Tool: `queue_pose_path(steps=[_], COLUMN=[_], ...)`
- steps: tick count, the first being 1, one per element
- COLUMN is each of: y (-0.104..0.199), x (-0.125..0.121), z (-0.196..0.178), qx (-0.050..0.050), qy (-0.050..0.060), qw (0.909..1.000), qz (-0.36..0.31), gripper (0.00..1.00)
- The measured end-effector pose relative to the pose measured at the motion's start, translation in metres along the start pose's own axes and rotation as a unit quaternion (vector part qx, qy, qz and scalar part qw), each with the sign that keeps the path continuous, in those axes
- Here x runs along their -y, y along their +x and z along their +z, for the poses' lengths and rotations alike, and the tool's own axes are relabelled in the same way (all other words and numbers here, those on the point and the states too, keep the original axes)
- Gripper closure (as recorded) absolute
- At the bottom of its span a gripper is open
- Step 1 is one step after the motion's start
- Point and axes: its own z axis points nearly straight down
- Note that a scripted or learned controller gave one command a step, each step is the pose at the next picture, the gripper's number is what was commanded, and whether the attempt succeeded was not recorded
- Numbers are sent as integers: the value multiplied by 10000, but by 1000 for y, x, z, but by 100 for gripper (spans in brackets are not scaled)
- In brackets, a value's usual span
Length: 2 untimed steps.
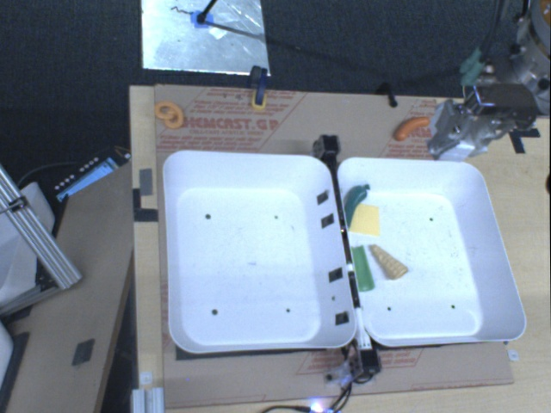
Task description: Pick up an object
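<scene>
Two shallow white bins sit side by side on a brown board, the left bin (185, 256) bare and the right bin (482, 256) holding a small cluster of things near its inner wall. A yellow square block (365, 220) lies flat toward the upper left of that bin, and a dark green curved piece (355, 198) pokes out from just above it, touching or overlapping the block's top edge. Below the block, a green stick-shaped object (362, 269) lies along the inner wall, and a tan cone-shaped object (388, 262) rests just beside it on the right, its point aimed up and to the left. The gripper (456, 136) hangs at the upper right, over the board just beyond the right bin's far rim, well apart from the cluster. It looks like nothing sits in it, though the grey metal parts blur together and whether it is open or closed cannot be told. An orange sausage-shaped object (411, 128) lies on the board just to the left of the gripper, outside the bins. An orange ring (169, 114) rests on the board's far left corner.
</scene>
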Motion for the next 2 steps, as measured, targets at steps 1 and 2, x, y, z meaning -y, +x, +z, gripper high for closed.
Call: queue_pose_path(steps=[1,2], y=[115,37], x=[0,0], z=[0,0], qx=[-13,10], qy=[5,-1], qw=[10000,10000], qz=[-41,69], gripper=[100,100])
